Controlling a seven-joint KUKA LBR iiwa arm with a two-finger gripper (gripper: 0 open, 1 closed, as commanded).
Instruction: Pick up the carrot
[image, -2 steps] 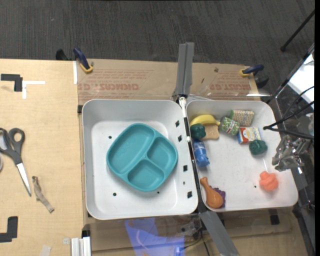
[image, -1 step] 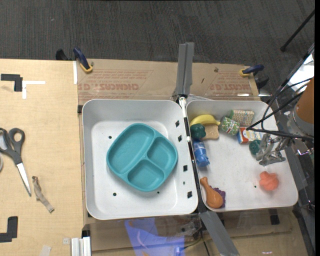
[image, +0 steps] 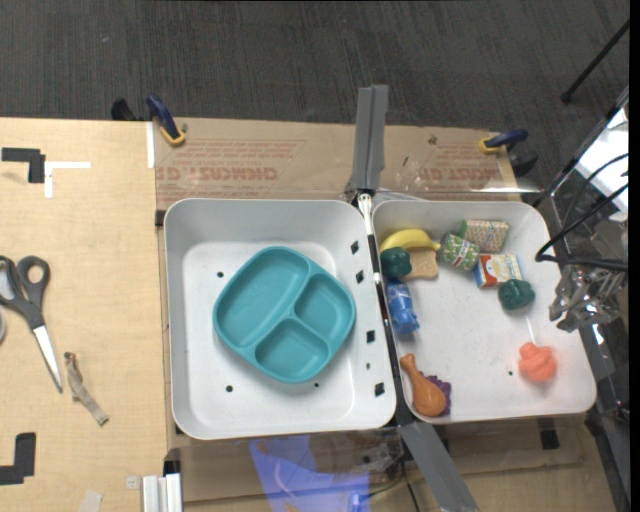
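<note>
Camera view: the table (image: 80, 300) is flat, pale wood, and a sheet of brown cardboard (image: 250, 160) lies along its back edge. Two shallow white plastic bins sit side by side on it, with rounded corners and smooth sides.

The left bin (image: 175, 330) holds a blue-green plate (image: 285, 313). The plate is smooth and rounded, and it is split into three parts.

The right bin (image: 470, 340) holds small toy foods. The grey metal hand (image: 577, 300) is at the right edge of this bin, near the middle of that edge. I cannot tell if it is spread or pressed together, and it has no toy in it.

Scissors (image: 30, 300) with grey handles lie near the left edge of the table.

A long orange-brown toy (image: 425, 390) lies in the front left corner of the right bin, thin at one end and fat at the other. A blue bottle (image: 402, 307) lies by the left wall. A curved yellow banana (image: 410, 239) is in the back left corner.

The carrot (image: 537, 362) is a small, bright orange lump. It lies alone near the front right corner of the right bin, a little in front of the hand and not touching it.

A dark green round toy (image: 516, 293) sits by the right wall, between the carrot and the back edge.
</note>
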